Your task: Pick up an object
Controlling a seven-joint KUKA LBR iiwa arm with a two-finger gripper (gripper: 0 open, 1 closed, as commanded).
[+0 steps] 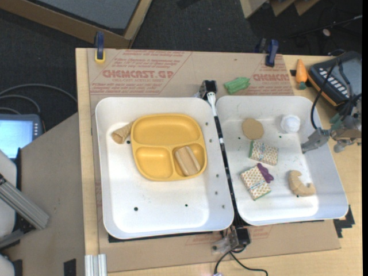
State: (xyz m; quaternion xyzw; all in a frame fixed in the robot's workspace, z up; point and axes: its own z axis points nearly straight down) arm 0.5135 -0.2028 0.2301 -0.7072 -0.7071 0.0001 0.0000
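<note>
I had the gripper at the right bin edge, fingers unclear, nothing held; still approach. Next needed: descend onto the curved pastry.

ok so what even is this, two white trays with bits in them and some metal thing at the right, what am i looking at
One camera looks down at a slant on a bench. The metal thing is a robot arm's gripper, reaching in from the right over the right bin; nothing is visibly held. Its job is to pick up an object. That bin holds a tan disc, a white cap, two patterned blocks, a purple piece and a curved tan piece. The left bin holds a yellow divided plate with a bread-like piece in one compartment.
</note>
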